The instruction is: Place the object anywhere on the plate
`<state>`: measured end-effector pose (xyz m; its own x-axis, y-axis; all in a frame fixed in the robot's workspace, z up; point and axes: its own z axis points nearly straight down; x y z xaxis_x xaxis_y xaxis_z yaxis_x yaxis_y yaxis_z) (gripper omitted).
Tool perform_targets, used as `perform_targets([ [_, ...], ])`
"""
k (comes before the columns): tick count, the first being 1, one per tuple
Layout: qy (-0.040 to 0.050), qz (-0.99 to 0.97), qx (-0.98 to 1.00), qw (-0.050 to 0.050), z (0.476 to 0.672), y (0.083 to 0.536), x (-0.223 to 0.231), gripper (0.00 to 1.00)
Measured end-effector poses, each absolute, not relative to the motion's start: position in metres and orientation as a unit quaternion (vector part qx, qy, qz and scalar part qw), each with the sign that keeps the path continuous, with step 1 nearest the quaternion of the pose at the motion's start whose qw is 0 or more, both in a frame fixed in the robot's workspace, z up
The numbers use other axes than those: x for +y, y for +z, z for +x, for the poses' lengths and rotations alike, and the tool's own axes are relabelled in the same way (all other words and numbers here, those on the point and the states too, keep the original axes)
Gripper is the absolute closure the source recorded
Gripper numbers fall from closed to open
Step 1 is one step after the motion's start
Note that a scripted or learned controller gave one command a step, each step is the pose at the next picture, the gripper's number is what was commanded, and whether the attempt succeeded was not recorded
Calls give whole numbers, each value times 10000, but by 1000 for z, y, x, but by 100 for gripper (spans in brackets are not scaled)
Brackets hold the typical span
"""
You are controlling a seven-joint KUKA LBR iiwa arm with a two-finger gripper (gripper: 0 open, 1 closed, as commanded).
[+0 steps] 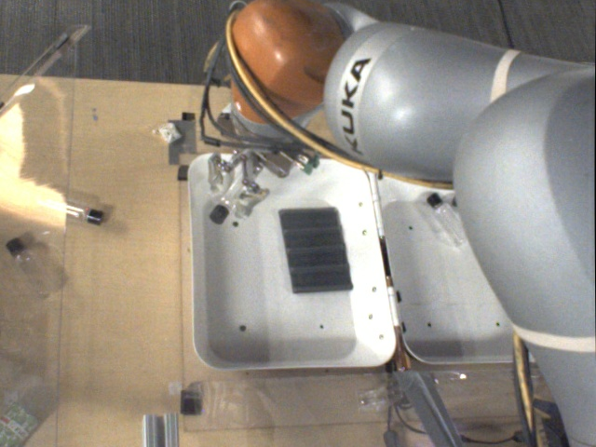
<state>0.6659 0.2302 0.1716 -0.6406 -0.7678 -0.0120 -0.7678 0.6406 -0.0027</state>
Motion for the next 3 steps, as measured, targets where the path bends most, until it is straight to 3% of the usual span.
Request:
perform_targets([
  [2,10,-6298,7767,45,669,188,228,100],
  [3,19,-6438,7652,31,668,108,229,100],
])
